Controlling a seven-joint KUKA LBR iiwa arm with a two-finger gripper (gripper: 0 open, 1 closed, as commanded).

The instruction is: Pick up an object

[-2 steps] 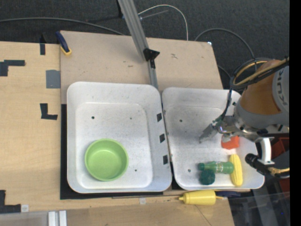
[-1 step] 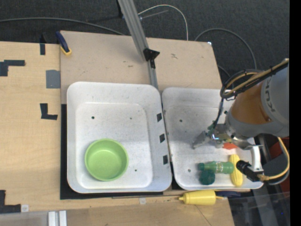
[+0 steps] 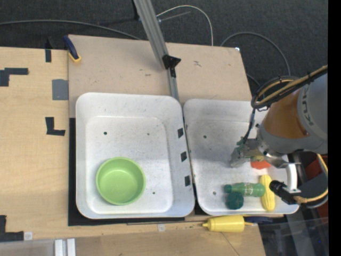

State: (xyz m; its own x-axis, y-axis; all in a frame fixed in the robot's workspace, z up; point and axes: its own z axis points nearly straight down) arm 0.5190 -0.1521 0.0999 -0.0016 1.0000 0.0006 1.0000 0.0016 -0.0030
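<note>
My gripper (image 3: pixel 238 157) hangs low over the middle of the right bin (image 3: pixel 213 127), at the end of the grey arm with its orange band (image 3: pixel 285 116). Just to its right lies a small orange-red object (image 3: pixel 261 165), partly hidden by the wrist. Below the gripper, near the bin's front edge, lie a green bottle (image 3: pixel 246 189), a dark green piece (image 3: pixel 234 200) and a yellow object (image 3: pixel 268 192). Nothing shows in the gripper's grasp.
A light green bowl (image 3: pixel 121 180) sits in the front left of the left bin (image 3: pixel 128 111). A yellow bottle (image 3: pixel 226 224) lies on the bench just outside the right bin's front edge. A grey pole (image 3: pixel 154 28) slants over the bench behind the bins.
</note>
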